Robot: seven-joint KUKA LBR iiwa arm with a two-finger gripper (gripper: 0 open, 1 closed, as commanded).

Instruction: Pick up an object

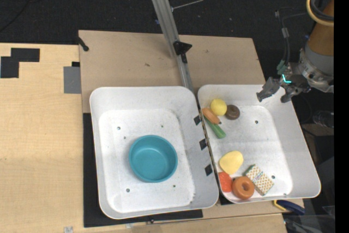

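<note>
Nearest the lens, an orange ring [243,187] lies well below the hand [277,93], whose fingers are spread on nothing; no pick has been made.

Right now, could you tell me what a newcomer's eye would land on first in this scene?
Probably the teal bowl, alone in the left bin. Next, the bright clutter in the right bin: a yellow ball by a brown piece and an orange-and-green carrot at the far left corner, and an orange ring near the front edge. The gripper hovers over that bin's far right corner, its fingers spread and holding nothing.
</note>
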